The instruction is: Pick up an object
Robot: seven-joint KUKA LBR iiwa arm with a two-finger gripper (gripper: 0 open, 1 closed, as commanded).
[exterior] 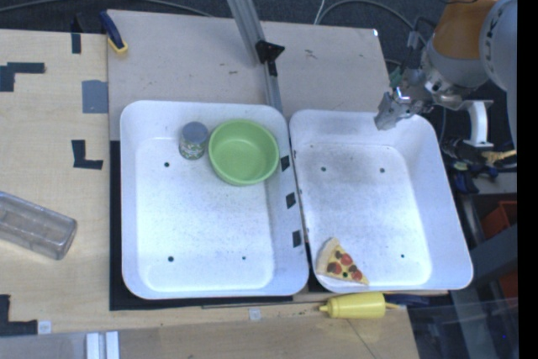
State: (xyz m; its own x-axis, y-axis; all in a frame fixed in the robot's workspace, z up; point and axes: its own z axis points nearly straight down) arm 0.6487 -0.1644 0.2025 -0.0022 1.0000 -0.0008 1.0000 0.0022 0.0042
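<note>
A green bowl (244, 151) sits at the back of the left bin (151, 265), with a small grey-topped can (193, 139) standing just to its left. A toy pizza slice (340, 262) lies at the front left corner of the right bin (437, 206). A yellow mustard bottle (356, 306) lies on the bench just in front of the right bin. My gripper (388, 115) hangs over the right bin's back right rim, far from all of these objects, and I see nothing held in it.
A slanted metal pole (244, 4) crosses the bench behind the bins. A clear plastic cylinder (34, 224) lies at the far left. A blue and yellow clamp (113, 34) sits at the board's back left corner. Cables run behind the bench.
</note>
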